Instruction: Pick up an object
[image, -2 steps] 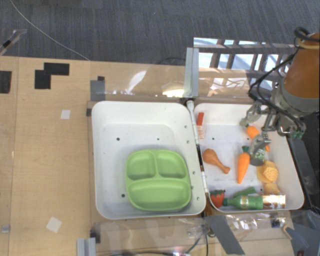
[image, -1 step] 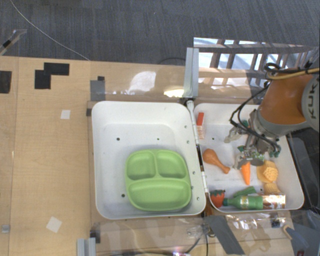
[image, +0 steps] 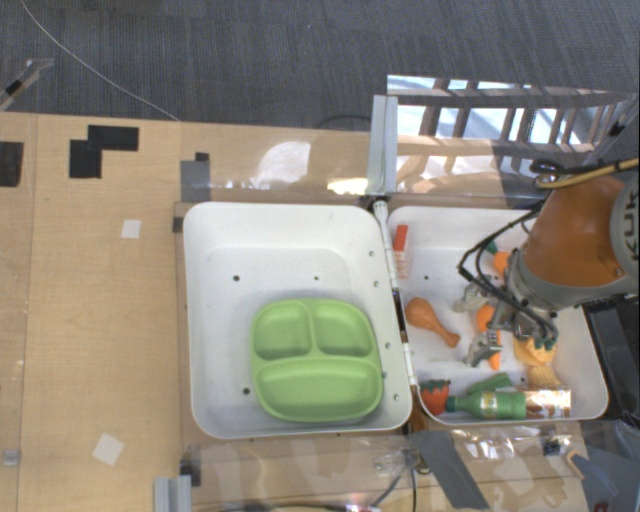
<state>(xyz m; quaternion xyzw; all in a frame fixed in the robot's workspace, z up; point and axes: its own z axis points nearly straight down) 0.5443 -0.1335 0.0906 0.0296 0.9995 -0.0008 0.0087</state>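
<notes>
My gripper (image: 487, 347) hangs low in the right bin (image: 440, 228), under the arm's orange band (image: 573, 240). Directly beside it lies a small orange piece (image: 486, 316), partly hidden by the wrist. To its left rests a tan toy drumstick (image: 431, 320). Along the bin's front wall lies a green bottle (image: 492, 403) with a red and green item (image: 434, 393) at its left end. A yellow piece (image: 533, 350) and a tan piece (image: 544, 376) sit just right of the gripper. Against the bin's left wall lies an orange-capped tube (image: 400, 246).
The left bin (image: 215, 260) holds a green divided plate (image: 317, 358). A metal frame (image: 500, 115) stands behind the right bin. Black cables (image: 480, 262) loop off the wrist over the bin.
</notes>
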